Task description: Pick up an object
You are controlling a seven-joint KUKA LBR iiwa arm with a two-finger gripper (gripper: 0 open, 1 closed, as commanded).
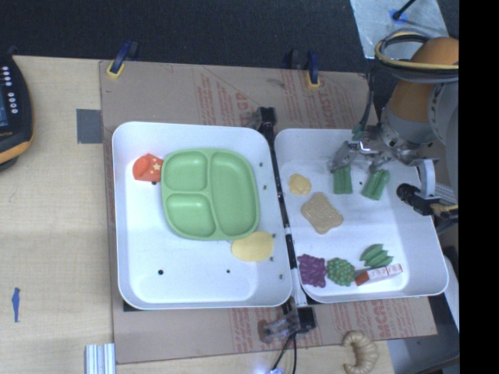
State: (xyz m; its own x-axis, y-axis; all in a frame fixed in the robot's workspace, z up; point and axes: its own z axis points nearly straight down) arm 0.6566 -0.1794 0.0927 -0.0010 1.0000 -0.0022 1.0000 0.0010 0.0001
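My gripper [359, 181] hangs over the far part of the right bin [421, 244], its two green fingers [341, 180] spread open with bare bin floor between them. A small yellow piece [299, 184] lies just left of the fingers. A tan bread slice [321, 213] sits nearer the front, left of the gripper. Along the bin's front lie purple grapes [312, 269], a green broccoli floret [340, 271], a green pea pod [375, 254] and a red and white packet [380, 273].
The left bin [140, 263] holds a green divided plate [210, 193], a red item [146, 167] at its far left and a yellow lump [253, 247] by the plate's front. A ridge [278, 209] separates the bins. An orange pendant [12, 111] lies far left.
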